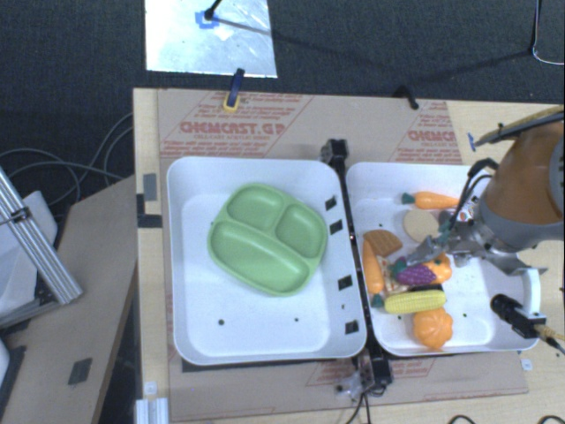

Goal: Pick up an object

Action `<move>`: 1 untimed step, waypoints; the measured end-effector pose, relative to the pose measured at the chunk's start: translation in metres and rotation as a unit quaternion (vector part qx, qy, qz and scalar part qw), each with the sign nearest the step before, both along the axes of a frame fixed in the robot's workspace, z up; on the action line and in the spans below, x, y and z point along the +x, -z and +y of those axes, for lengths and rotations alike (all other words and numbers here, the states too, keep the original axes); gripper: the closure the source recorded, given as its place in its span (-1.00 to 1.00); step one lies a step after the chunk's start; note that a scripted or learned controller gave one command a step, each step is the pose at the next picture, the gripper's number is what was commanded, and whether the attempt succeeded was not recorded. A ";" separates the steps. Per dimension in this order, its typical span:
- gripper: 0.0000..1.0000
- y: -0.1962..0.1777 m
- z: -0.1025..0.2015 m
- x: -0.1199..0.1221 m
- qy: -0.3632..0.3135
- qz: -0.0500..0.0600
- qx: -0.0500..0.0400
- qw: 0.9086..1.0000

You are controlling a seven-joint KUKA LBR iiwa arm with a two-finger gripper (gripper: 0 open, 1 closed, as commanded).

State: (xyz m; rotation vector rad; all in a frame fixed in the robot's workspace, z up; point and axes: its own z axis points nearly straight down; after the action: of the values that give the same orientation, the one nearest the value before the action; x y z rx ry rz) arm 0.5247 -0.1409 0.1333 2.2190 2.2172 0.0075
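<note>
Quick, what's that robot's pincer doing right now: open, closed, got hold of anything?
Pincer: low over the pile of toy food in the right bin; whether it is open, shut or holding anything cannot be told.

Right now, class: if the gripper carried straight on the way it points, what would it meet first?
The gripper points left and down into the right bin. Probably it meets the purple toy or the brown piece first; depth is unclear.

Grey arm (521, 223) with orange band, black cables.
</note>
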 end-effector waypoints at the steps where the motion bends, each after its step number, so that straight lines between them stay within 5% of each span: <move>1: -1.00 0.012 0.000 0.000 -0.001 0.001 -0.001 1.000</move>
State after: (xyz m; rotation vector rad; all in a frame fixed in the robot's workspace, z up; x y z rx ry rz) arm 0.5252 -0.1409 0.1209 2.2161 2.2197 0.0046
